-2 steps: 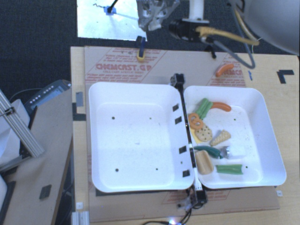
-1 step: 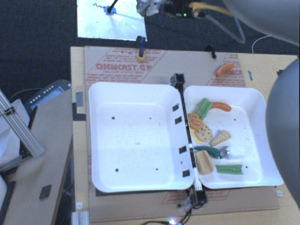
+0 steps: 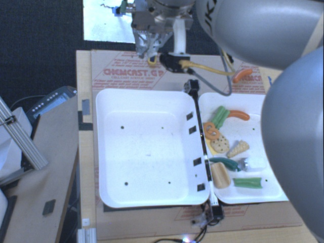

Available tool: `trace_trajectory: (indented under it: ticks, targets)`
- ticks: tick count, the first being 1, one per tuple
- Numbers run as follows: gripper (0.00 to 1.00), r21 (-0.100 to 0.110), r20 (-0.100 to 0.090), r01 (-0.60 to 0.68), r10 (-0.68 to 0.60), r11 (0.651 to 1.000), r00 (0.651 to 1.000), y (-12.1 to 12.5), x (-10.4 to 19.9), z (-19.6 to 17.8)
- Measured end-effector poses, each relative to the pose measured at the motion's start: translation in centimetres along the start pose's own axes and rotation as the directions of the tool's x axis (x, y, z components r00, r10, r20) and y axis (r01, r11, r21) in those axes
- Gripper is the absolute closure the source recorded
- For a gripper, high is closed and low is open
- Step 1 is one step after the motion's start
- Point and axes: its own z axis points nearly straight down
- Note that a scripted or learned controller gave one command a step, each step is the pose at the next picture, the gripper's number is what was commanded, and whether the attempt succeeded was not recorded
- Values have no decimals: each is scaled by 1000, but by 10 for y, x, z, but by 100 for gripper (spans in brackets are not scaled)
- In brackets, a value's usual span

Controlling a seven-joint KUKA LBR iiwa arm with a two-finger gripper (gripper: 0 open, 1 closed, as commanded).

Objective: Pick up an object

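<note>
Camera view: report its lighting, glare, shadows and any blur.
Camera view: even, diffuse light; the white left bin looks bright but not blown out, with faint shadows along its rim; the arm, near the lens, is soft and out of focus; the toys in the right bin are reasonably sharp.

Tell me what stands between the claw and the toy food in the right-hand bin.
Nothing visible blocks the way. The claw hangs beyond the bins' far edge, over the printed board. The toy food lies uncovered in the right-hand bin, past the black divider clips.
</note>
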Motion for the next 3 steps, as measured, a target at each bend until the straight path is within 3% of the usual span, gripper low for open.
trace_trajectory:
  ticks: [1, 2, 3]
  targets:
    - [100, -29, -12, 7, -7, 1000, 1000, -63, 1, -146]
    - [100, -15, -4, 0, 0, 1000, 1000, 1, -1, -134]
    - [100, 2, 1, 0, 0, 1000, 1000, -5, 0, 27]
